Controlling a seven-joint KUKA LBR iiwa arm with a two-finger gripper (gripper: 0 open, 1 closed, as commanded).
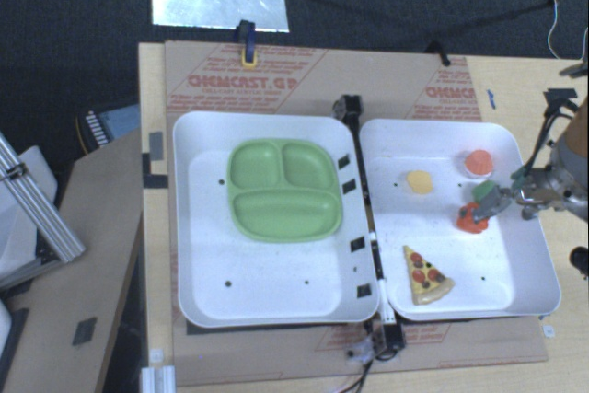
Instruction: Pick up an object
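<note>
Two bins sit side by side in the middle of the frame, the left bin [198, 290] holding a divided plate [283, 190] toward its upper half. In the right bin [534, 290], a pizza slice [426, 274] lies at the lower left, a small round piece [420, 182] above it, and a tomato-like piece [479, 162] at the upper right. The gripper [488, 200] reaches in from the right edge and seems to touch a small toy [471, 220] just below the tomato-like piece.

Dark carpet floor [74, 14] surrounds the wooden bench [152, 87].
</note>
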